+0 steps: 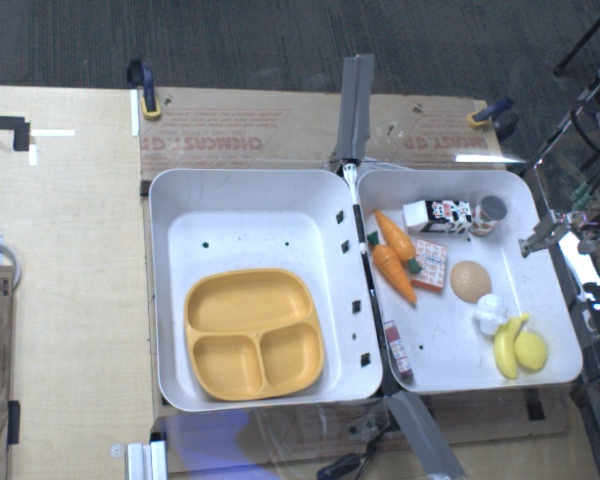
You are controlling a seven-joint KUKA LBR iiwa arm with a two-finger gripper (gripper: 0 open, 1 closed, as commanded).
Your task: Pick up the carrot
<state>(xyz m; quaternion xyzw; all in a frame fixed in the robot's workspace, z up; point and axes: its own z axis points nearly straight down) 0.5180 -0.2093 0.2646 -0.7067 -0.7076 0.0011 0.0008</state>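
The gripper [548, 236] sat at the right rim of the right-hand shallow white plastic bin [540, 368]; whether it was open or shut could not be told, and nothing was seen in it. Nearest in that bin lay a tan egg-shaped object [470, 281], a small white lump [490, 314], a yellow toy banana [505, 345] touching a yellow lemon [531, 350], and a black-and-white printed carton [440, 214] on its side, print unreadable. Two orange tapered carrots lay at the bin's left side: carrot [394, 274] slanted, smooth, narrowing toward the near end, and a second carrot [396, 236] just above, touching it. A small red-and-white printed packet [429, 265] lay beside them, text illegible. The left-hand white bin [170, 268] held a yellow three-compartment plastic tray [252, 332]. Brown cardboard [240, 128] behind the bins bore reversed red lettering, "CHEMCAST GP" as best read
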